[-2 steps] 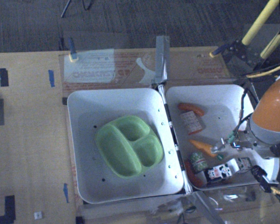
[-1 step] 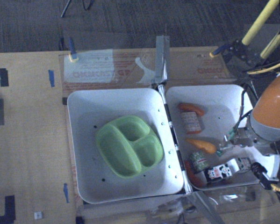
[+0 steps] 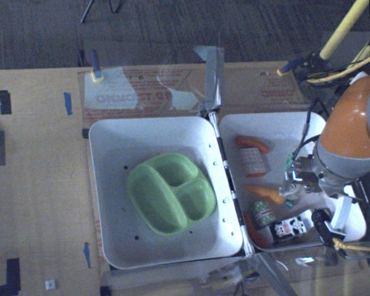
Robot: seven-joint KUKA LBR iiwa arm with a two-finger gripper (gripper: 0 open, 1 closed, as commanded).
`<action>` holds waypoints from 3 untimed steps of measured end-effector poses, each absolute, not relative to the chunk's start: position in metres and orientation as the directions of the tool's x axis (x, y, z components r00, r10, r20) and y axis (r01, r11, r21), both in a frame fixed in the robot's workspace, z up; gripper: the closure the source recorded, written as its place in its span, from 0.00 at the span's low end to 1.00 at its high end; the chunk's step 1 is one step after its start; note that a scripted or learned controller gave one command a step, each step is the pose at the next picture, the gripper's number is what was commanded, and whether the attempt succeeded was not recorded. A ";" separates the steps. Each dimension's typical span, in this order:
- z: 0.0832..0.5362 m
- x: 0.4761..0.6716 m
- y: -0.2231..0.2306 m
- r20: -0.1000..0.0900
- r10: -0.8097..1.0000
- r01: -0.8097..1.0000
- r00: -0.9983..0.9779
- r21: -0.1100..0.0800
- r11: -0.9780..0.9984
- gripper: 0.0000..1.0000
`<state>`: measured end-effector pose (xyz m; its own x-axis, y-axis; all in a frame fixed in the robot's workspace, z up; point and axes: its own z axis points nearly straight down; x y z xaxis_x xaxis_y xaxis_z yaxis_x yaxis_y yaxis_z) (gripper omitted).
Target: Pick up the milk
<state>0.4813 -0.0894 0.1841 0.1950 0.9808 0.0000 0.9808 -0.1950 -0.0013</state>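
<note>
In the camera view, the milk (image 3: 289, 227) is seen lying near the front edge of the right bin (image 3: 276, 122), beside a green can (image 3: 261, 212). The end effector (image 3: 296, 183) is positioned above it; its state cannot be told.

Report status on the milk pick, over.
Gripper low in the right bin, over the carrot. Milk carton lying near the bin's front edge, not held. Green can beside it, crowding the approach.

Grey arm (image 3: 348, 136) reaches in, claw (image 3: 292, 185) lowered.
</note>
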 end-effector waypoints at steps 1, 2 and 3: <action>0.099 0.494 -0.133 -0.001 0.985 0.985 0.172 0.001 -0.172 1.00; 0.107 0.486 -0.128 -0.001 0.926 0.926 0.378 0.000 -0.378 1.00; 0.186 0.479 -0.182 -0.001 0.861 0.861 0.508 -0.001 -0.508 1.00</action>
